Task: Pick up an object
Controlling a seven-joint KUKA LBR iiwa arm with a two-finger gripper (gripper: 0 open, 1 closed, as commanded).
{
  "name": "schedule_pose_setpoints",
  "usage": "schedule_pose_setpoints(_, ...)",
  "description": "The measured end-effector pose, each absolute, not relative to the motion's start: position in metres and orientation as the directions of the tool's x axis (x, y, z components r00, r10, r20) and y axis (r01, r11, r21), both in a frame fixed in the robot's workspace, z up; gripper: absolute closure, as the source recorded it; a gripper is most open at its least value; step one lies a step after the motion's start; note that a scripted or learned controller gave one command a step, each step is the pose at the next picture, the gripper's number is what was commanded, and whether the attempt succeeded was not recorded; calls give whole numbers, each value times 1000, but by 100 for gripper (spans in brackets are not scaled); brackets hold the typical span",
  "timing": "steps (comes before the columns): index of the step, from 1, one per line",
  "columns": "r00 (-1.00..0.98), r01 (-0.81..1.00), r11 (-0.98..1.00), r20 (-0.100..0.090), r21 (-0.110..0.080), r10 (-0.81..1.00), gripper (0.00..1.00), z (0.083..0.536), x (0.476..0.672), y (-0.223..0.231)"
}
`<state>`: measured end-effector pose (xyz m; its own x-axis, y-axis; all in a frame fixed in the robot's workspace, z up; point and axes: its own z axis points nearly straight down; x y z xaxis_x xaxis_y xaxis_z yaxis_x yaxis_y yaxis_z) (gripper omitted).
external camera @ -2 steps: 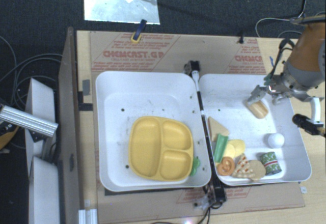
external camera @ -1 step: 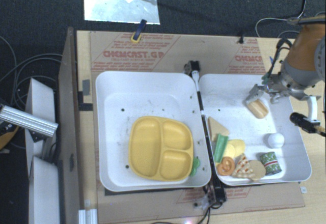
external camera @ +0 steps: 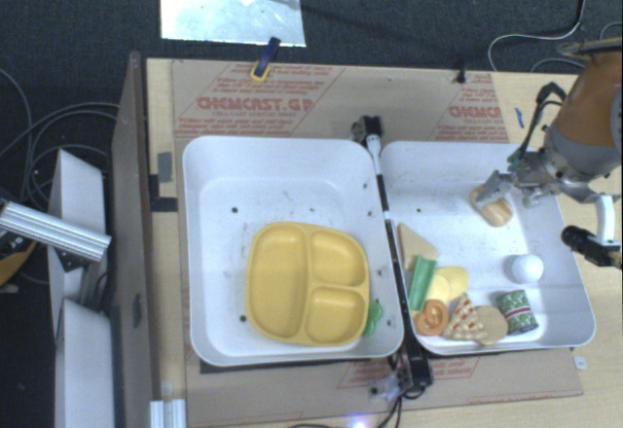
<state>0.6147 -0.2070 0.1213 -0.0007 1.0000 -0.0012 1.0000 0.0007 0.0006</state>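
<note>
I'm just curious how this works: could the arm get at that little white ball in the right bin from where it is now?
Probably yes. The white ball lies alone on bare bin floor, apart from the pile of toy food, and the gripper hovers nearby.

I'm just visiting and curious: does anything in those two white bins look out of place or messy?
Mostly tidy. One oddity: a small green item is wedged between the yellow divided plate and the left bin's wall, partly hidden. In the right bin, toy foods crowd the near corner, overlapping, while a tan piece sits by the gripper.
</note>
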Motion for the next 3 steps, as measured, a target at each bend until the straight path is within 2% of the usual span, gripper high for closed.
schedule_pose_setpoints(1,0,1000,0,-1,1,1000,0,129,602,-204)
schedule_pose_setpoints(2,-4,1000,4,-1,1,1000,0,118,608,-199)
schedule_pose_setpoints(3,-1,1000,1,-1,0,1000,0,129,590,-207)
